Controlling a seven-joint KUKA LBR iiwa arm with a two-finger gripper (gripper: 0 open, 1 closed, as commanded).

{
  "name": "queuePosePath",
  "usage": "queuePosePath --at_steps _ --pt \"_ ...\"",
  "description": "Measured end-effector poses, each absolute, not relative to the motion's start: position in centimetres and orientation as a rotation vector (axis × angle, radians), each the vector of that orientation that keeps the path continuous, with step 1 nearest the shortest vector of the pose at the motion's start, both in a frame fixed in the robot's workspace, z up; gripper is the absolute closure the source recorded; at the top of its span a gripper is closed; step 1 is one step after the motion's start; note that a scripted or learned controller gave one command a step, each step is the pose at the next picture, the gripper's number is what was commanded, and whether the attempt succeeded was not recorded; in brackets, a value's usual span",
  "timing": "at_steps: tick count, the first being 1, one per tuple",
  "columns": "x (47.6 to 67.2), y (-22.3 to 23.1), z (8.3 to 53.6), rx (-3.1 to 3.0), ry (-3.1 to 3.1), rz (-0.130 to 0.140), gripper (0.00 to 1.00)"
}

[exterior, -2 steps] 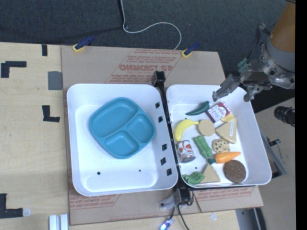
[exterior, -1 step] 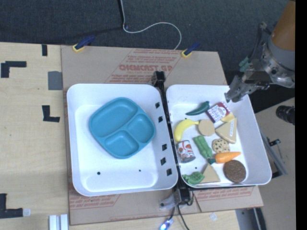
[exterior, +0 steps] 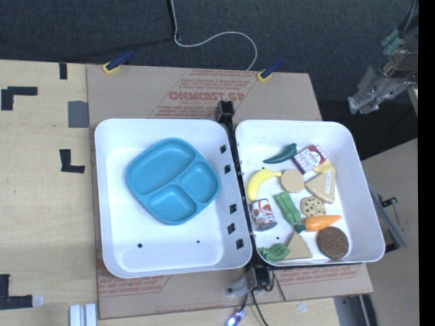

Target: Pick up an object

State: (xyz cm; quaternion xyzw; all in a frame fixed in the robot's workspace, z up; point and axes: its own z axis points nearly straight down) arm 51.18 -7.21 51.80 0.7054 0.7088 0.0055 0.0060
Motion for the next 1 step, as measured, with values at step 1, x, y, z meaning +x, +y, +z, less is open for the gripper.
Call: queuePosePath --at_steps 1 --pt "48.29 1.90 53.68 2.208 2.234 0.005 1.00"
